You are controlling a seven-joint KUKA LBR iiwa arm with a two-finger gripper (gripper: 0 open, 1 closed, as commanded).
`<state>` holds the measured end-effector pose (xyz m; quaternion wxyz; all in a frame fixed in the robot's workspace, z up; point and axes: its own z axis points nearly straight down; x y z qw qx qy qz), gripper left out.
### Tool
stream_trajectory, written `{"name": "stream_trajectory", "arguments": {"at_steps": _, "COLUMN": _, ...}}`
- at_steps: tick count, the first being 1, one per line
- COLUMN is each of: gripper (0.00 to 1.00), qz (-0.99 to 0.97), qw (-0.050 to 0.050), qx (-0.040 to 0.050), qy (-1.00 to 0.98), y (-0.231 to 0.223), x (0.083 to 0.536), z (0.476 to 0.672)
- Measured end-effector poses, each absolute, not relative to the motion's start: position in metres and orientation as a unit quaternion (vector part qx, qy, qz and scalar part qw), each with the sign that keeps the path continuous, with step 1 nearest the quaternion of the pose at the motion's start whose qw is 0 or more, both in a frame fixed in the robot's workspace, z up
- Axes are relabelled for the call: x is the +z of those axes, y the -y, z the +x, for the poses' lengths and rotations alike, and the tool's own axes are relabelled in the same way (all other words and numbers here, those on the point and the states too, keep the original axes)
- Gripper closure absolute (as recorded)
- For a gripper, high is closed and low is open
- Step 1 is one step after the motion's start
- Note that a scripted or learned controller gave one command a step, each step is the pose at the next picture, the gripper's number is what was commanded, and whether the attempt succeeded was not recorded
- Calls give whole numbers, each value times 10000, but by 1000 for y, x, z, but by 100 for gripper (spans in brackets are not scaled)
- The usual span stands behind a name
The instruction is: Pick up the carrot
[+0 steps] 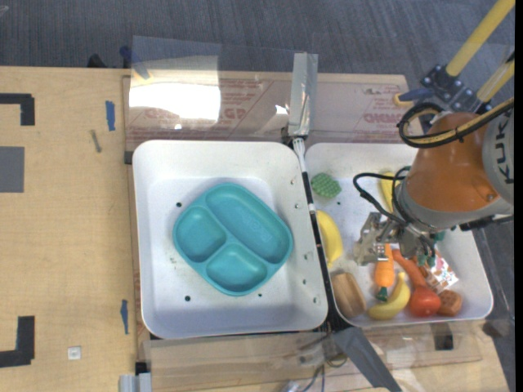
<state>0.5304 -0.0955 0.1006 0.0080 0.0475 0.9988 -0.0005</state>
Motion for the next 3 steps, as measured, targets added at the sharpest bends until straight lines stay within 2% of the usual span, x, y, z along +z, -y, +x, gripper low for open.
{"name": "stream_trajectory", "arguments": {"at_steps": 1, "gripper": 100, "qz": -557, "qw": 55, "qx": 0, "qy": -9984, "y": 54, "x": 187, "z": 505}}
{"name": "stream_trajectory", "arguments": {"at_steps": 2, "gripper": 100, "qz": -2128, "qw": -14, "qx": 10, "qy": -9771, "y": 95, "x": 110, "z": 490}}
{"name": "stream_trajectory", "arguments": {"at_steps": 3, "gripper": 100, "qz": -2131, "qw": 64, "qx": 0, "qy": -9770, "y": 29, "x": 189, "z": 526}}
